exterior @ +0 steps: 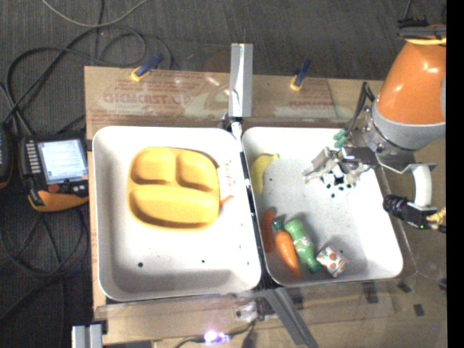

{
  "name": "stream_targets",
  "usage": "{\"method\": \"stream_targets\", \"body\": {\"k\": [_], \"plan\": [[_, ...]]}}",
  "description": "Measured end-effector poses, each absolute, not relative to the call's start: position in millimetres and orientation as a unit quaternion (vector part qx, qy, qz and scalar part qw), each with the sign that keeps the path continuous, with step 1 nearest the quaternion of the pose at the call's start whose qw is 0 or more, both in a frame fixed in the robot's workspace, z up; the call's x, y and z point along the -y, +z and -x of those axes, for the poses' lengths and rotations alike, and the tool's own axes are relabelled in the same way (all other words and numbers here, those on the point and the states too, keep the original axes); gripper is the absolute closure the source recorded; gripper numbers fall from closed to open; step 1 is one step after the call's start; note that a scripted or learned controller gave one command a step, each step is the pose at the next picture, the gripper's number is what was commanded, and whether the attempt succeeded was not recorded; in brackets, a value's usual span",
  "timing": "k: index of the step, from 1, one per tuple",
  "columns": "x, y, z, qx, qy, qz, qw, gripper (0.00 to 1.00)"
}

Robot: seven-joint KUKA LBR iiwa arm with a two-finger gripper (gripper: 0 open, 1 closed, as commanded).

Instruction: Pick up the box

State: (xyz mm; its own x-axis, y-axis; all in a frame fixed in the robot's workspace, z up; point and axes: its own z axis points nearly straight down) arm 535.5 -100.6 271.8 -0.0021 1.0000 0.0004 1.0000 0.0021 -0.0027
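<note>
A: Camera view first: we see the grey two-finger gripper (335, 171) in the upper part of the right-hand shallow white bin (391, 246), hanging from the grey arm with its orange band (413, 78). Whether its jaws are wide or narrow, we cannot tell; the metal parts blur together from this angle.

B: Agreed. We see nothing between them, so we judge the pick not yet made. And outward from there?

A: To the gripper's left, a yellow banana-shaped toy (259, 170) lies against the bin's left wall. Toward the near edge we find an orange carrot toy (286, 248), a green bottle-shaped toy (301, 243) just beside it, and then the small red-and-white patterned box (331, 260), close to the bottle's near end.

B: So the box rests on the bin floor near the front edge, well apart from the gripper.

A: Yes. In the left-hand white bin (116, 267) we see a yellow compartment tray (174, 187).

B: Then we judge everything is left: travel over the box, descend, close, lift. The bottle crowding it could hinder the grasp.
</note>
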Motion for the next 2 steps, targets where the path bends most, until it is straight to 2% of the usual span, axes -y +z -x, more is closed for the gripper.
{"method": "stream_targets", "body": {"k": [1,2], "plan": [[155.4,146.6,-515.3,0.69,0.0009,0.724,0.002,0.0],[208.5,93.9,-553.1,0.694,-0.0025,0.72,0.0,0.0]]}}
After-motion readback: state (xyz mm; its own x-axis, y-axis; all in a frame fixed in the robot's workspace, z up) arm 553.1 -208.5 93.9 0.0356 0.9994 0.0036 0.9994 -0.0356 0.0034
